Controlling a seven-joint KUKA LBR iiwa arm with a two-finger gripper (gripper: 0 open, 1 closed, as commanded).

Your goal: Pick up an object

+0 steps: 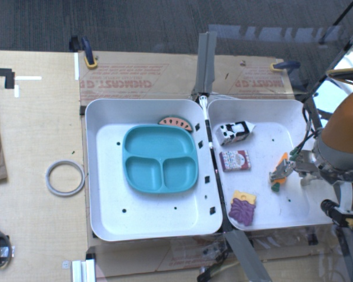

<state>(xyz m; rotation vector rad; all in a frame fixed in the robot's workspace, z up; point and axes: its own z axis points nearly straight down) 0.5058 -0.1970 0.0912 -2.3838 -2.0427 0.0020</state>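
end effector (284, 170) above carrot toy (278, 175); right bin (294, 113)

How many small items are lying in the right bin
4: a black-and-white cow toy near the back, a red packet in the middle, a purple grape bunch at the front, and a carrot by the gripper.

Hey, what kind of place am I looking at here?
Probably a robot lab or test bench, not a home: two white bins side by side on a cardboard-covered bench, toy food and a teal divided plate inside, and a robot arm reaching in.
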